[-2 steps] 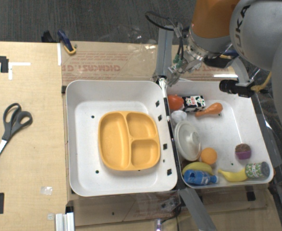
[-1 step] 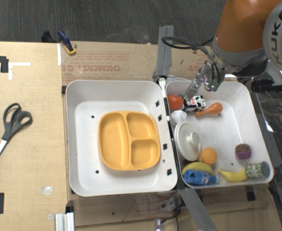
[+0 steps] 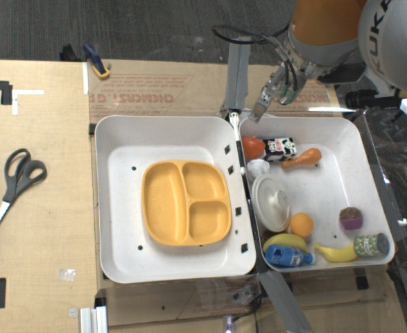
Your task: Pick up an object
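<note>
The claw [image 3: 272,97] hangs above the right bin's [image 3: 369,159] far rim, nothing between its fingers; whether spread, I cannot tell.

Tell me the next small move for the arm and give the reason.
Probably bring the gripper forward and down toward the black-and-white patterned carton. It hangs above the far rim of the right white bin, over no object, while that carton and the orange drumstick-shaped toy lie just below it in the bin's far part, nearest of the toys there.
</note>
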`<state>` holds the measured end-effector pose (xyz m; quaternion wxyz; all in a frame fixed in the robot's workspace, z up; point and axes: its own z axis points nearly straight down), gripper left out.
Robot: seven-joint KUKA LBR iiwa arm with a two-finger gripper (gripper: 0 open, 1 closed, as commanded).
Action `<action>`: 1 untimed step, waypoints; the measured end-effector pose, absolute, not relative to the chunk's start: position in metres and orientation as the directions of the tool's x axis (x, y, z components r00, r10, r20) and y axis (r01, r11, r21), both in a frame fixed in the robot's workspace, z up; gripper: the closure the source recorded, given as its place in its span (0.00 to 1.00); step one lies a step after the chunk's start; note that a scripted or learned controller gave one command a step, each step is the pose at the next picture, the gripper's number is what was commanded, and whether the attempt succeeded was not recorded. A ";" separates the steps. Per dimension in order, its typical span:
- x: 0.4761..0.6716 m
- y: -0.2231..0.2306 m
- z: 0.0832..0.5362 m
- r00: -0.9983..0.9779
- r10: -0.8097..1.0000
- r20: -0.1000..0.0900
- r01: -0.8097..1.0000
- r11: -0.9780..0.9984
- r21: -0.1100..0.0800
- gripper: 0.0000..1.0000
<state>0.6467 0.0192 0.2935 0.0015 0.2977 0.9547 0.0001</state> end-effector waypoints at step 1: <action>0.602 -0.041 0.287 -0.959 0.284 -0.002 0.284 0.959 0.000 1.00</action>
